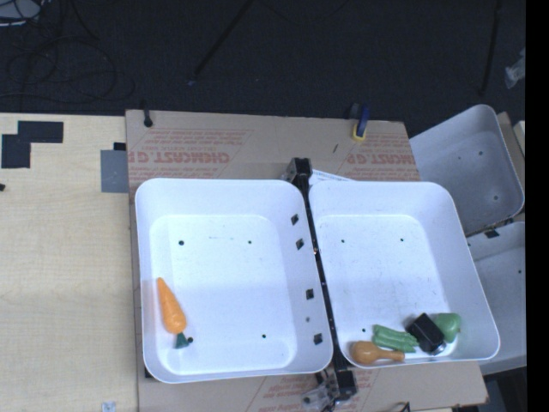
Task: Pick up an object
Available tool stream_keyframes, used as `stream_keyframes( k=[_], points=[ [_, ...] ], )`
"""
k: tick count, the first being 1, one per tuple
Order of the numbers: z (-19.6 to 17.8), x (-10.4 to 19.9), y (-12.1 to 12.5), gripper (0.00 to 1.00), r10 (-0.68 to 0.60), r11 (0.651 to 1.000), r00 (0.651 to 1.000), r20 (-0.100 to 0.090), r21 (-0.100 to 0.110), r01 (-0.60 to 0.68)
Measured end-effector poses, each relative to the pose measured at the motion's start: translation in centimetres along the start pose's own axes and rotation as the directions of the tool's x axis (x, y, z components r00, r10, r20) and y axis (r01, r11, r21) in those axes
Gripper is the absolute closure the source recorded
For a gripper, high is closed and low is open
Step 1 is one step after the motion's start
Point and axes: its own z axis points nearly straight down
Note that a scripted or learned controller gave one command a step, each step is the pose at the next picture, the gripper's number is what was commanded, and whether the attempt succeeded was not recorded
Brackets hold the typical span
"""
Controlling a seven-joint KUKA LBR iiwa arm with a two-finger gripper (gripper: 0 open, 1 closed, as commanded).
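An orange toy carrot (170, 307) with a small green top lies at the front left of the left bin (214, 197). In the front right corner of the right bin (386, 197) sit a green pod-like toy (395, 338), a black block (426, 332), a green rounded toy (448, 324) and an orange-tan pear-shaped toy (374, 354), packed close together.
Both bins rest on a cardboard sheet (257, 148) on the wooden bench. A blue and yellow clamp (361, 122) grips the cardboard's back edge. A grey metal plate (467, 157) stands at the right. Black clips (310, 294) run along the seam between the bins.
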Motion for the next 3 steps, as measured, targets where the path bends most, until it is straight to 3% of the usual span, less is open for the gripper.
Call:
stream_keyframes(
  k=[3],
  points=[
    [0.00, 0.01, 0.00, 0.00, -0.002, 1.000, 1.000, 0.000, 0.000, 0.002]
  ],
)
